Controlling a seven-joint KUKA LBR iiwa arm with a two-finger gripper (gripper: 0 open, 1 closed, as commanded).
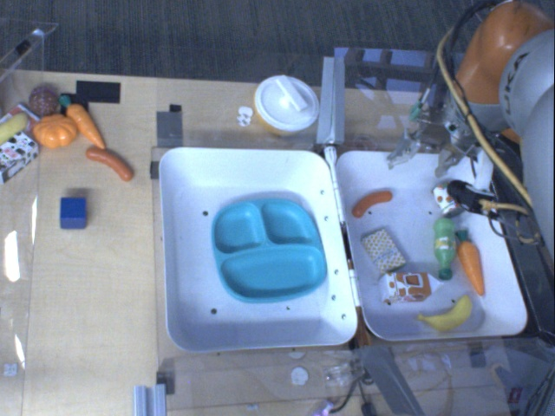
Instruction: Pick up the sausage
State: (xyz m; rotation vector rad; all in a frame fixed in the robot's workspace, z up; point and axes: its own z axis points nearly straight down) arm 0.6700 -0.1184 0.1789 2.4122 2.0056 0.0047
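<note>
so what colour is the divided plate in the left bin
Light blue; the divided plate shows best in the camera view.

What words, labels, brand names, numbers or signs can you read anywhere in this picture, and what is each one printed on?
No text can be read.
The small carton in the right bin has printing in red and brown: too blurred to read.
The black-and-white patterned box at the bench's left edge: a pattern, no legible letters.
The green bottle: no label that I can make out.
</note>
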